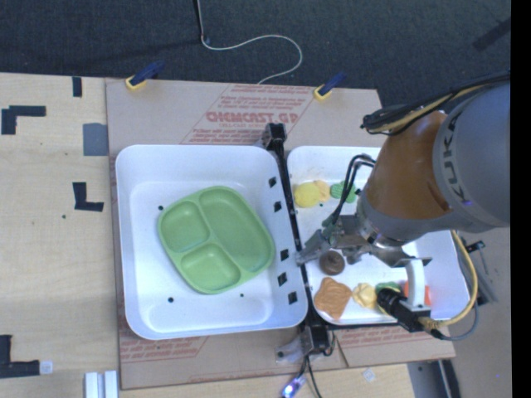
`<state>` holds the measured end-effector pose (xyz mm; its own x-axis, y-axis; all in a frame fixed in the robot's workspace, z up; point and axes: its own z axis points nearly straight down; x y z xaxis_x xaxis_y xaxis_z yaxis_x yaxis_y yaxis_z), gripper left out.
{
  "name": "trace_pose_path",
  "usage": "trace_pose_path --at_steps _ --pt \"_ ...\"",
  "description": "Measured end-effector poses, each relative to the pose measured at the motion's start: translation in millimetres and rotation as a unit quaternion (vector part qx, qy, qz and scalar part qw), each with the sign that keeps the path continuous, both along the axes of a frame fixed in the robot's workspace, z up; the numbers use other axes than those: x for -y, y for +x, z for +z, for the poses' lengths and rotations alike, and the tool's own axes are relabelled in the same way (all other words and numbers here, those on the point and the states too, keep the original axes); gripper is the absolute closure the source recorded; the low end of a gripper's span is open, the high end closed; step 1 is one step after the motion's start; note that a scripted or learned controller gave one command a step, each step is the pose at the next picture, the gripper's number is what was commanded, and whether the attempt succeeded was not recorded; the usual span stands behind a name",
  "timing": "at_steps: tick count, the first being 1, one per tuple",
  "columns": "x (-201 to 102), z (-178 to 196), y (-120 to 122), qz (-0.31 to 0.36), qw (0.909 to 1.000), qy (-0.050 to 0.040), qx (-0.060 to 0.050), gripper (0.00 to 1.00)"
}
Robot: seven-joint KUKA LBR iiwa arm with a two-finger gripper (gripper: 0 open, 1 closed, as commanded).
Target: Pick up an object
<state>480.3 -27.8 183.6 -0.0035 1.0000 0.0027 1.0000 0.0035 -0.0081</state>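
Poised low in the right bin (431,247), near its left wall: pincer (330,251) directly above a small round brown object (333,263), no long axis to speak of. Cannot tell the pincer's state (wrist in the way). Toward the bin's front edge, a tan bread-like piece (332,298) and a yellow lump (364,293). Smooth white floor; tight room beside the divider. Left bin (141,181): green divided plate (216,239).

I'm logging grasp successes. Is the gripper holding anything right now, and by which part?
It cannot be told. The gripper sits low in the right bin just above a small brown object, but the view doesn't show that object between its fingers.
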Motion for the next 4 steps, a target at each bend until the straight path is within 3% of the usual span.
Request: trace_pose_path --at_steps 1,2,3,4 --pt "3 0 2 -0.001 1.0000 -0.0009 0.002 0.00" --pt "2 10 2 -0.001 1.0000 -0.0007 0.001 1.00" --pt "-60 77 49 0.002 1.0000 -0.0008 0.007 1.00" --pt "-104 166 20 0.002 1.0000 -0.0004 0.006 1.00"
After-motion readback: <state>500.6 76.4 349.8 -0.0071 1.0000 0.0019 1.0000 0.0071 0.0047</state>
